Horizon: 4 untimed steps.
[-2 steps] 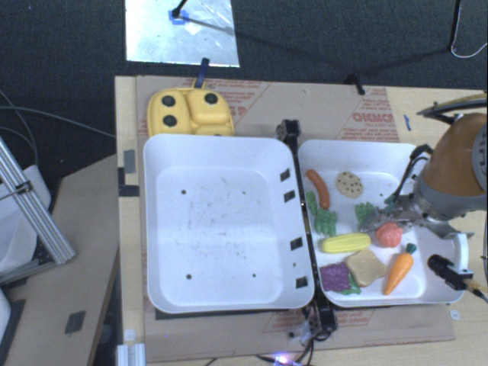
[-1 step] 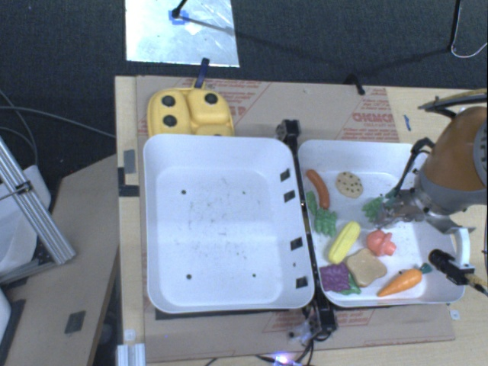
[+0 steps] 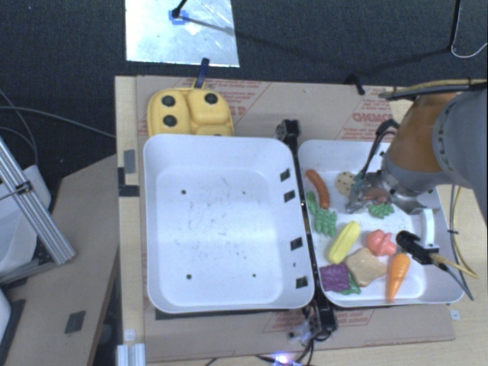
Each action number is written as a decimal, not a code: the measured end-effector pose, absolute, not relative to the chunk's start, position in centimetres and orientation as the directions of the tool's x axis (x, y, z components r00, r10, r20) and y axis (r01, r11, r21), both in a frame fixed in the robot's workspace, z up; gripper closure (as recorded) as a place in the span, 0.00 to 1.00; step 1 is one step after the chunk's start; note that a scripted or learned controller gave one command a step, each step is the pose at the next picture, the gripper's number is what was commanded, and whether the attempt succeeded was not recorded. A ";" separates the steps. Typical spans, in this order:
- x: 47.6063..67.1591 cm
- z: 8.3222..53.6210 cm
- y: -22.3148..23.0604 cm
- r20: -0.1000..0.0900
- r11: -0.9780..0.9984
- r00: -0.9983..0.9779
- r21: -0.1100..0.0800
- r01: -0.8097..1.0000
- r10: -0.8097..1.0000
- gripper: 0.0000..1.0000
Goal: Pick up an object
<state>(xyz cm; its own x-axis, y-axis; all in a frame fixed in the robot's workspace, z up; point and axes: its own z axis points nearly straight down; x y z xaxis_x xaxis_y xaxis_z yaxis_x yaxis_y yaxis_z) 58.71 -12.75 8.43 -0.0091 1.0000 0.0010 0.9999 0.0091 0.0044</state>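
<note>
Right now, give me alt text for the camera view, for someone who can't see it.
The grey arm reaches from the right, its pincer low in the right white bin among toy foods: a sausage, yellow corn, an orange carrot. The left white bin sits beside it.

Even, fairly bright overhead light. White bins (image 3: 221,227) near overexposed, left bin floor washed pale. Glare on silver sheet (image 3: 181,21) at top. Dark floor underexposed. Shadows soft, short. Slight overall softness; arm (image 3: 442,139) at right blurred.
</note>
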 end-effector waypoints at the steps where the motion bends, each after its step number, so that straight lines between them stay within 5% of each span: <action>1: 58.5 8.5 -13.1 0.000 0.003 -0.003 0.002 1.000 1.000 0.00; 2: 62.0 13.6 -8.4 0.000 0.009 -0.009 0.008 1.000 1.000 0.00; 3: 54.8 8.6 -8.5 0.002 -0.003 0.003 0.007 1.000 1.000 0.00; 4: 55.3 10.1 -8.5 0.002 0.001 -0.001 0.015 1.000 1.000 1.00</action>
